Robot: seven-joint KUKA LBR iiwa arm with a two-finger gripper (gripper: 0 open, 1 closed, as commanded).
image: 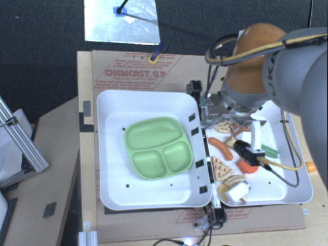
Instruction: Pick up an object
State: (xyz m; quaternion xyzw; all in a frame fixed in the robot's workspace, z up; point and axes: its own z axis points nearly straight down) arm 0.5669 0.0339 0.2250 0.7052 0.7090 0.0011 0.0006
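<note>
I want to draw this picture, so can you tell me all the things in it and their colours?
bins: 2, white, side by side on the bench; left bin, right bin
divided plate: 1, light green, three compartments, in the left bin
hot dog: 1, red-orange, right bin near the divider
pizza slice: 1, tan with red dots, right bin, below the hot dog
white block: 1, white, right bin's front corner
red piece: 1, red, middle of the right bin
green piece: 1, green, right bin
silver sheet: 1, shiny grey, behind the bins
robot arm: 1, grey with orange band, over the right bin
</note>
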